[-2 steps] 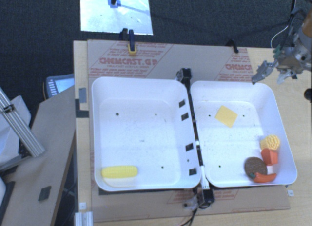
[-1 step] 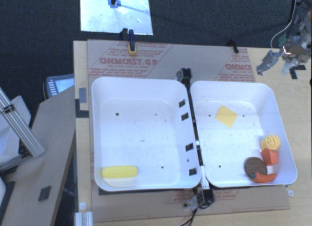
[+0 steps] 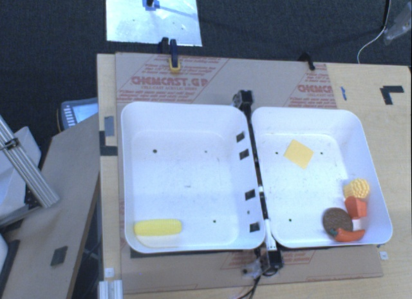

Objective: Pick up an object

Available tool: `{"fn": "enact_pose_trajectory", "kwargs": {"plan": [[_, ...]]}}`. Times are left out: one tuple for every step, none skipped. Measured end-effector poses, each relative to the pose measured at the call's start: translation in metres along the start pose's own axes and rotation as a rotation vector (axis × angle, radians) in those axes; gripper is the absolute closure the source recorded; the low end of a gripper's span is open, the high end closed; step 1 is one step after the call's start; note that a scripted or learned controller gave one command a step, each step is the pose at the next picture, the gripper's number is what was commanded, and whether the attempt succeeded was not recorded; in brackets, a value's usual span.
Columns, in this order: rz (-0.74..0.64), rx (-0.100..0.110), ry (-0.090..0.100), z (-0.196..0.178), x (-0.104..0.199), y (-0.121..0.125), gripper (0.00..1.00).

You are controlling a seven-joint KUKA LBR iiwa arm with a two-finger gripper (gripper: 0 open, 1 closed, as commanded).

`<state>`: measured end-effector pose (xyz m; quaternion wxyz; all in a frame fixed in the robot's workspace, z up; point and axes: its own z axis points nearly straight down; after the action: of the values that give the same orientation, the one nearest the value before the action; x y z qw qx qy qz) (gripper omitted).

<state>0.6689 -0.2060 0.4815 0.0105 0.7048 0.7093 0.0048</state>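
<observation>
**Lots of open room in both bins**

The left bin (image 3: 187, 169) has a wide bare floor. Just a yellow block (image 3: 158, 227) lies in its near left corner. The right bin (image 3: 309, 182) has a flat yellow square (image 3: 299, 153) near the middle. Small toys (image 3: 351, 211) crowd its near right corner, close against the wall

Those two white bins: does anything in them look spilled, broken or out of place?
Nothing stands out. The left bin holds a yellow piece; the right bin holds a yellow square and small toys bunched in its near right corner.
</observation>
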Motion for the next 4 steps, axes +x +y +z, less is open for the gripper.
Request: {"fn": "enact_pose_trajectory", "kwargs": {"plan": [[0.000,0.012,0.004,-0.059,0.000,0.001,0.00],[0.006,0.035,0.012,0.163,0.002,-0.033,0.00],[0.000,0.004,0.002,0.034,0.000,0.001,0.00],[0.000,0.008,0.003,-0.061,0.000,0.001,0.00]]}}
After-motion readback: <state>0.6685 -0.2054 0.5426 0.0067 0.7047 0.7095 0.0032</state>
